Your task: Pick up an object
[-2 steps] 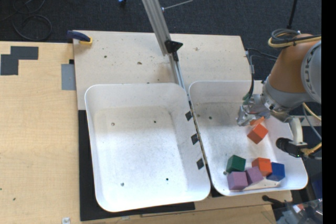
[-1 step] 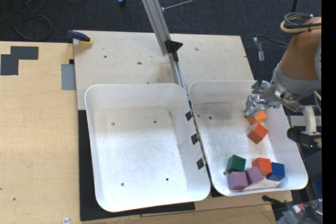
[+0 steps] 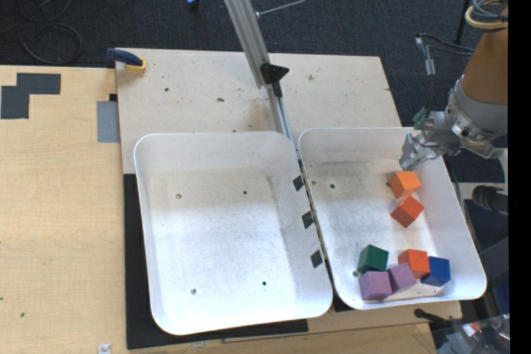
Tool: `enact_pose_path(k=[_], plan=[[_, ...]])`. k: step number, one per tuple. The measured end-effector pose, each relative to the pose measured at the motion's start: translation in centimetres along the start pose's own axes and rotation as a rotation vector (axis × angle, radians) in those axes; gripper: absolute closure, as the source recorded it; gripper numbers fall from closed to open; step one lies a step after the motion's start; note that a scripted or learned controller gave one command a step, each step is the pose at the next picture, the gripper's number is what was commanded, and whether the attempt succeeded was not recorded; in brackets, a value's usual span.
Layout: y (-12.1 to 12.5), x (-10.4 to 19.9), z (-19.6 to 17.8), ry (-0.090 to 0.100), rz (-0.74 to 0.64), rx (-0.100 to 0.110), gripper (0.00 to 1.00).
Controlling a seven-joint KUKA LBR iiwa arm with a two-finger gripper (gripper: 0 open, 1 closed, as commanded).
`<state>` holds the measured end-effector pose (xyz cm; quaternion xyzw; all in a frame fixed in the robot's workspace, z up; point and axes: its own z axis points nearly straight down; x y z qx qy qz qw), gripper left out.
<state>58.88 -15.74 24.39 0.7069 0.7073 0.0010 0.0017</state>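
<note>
Left bin point(image 3: 166, 178): shallow, white, rounded corners, floor speckled with dark scuffs. It is seen resting on a pale wooden bench point(image 3: 199, 87), also flecked and worn. A slanted aluminium rail point(image 3: 245, 21), ribbed and matt, is seen running down toward the seam between the two bins.

Right bin point(image 3: 348, 170): same moulded white plastic. Small blocks are found here, hard-edged and matt, probably wood or foam. A green block point(image 3: 373, 258) and two purple blocks point(image 3: 383, 283) are clustered at the near edge, with a red-orange block point(image 3: 416, 261) and a blue block point(image 3: 437, 270) touching alongside. Farther back, a dark orange block point(image 3: 406, 211) lies on its own, and a lighter orange block point(image 3: 404, 182) sits just above it, near but apart.

Gripper point(image 3: 415, 153): hung at the far right of this bin, just above and beside the lighter orange block. Whether it is open or closed cannot be told; nothing is seen held.

Judgement: the lighter orange block is taken as the likely target, being nearest and free of neighbours. A good attempt would be made by centring over it, aligning with two flat faces rather than corners, and descending fully before closing. The bin wall close by should be minded.
</note>
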Motion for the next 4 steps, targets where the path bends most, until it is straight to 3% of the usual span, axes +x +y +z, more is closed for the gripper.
enact_pose_path(k=[2, 4], plan=[[-2.2, 11.4, 1.8, 0.004, -0.004, 0.009, 1.00], [-3.5, 22.4, 1.1, 0.003, -0.005, 0.008, 1.00]])
